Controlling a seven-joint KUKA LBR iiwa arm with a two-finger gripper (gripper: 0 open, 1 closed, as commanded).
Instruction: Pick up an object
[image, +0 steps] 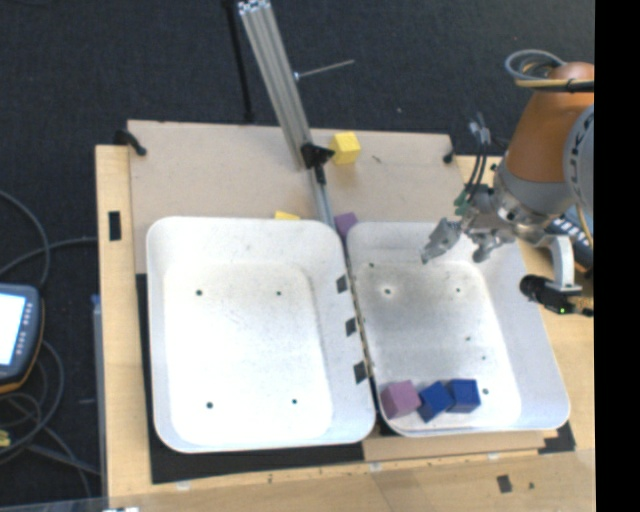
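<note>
The grey arm with its orange band reaches in, gripper (462, 246) spread open and holding nothing, well apart from the purple foam cube (400, 398) below it.

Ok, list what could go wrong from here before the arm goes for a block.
1. The purple foam cube and two blue cubes sit bunched together, apparently touching, so the fingers may not fit around just one.
2. They lie close against the right white bin's near wall, which could block the hand as it descends or let a cube slide away.
3. The hand hovers at the bin's far end, well away from them, so it may close on nothing.
</note>
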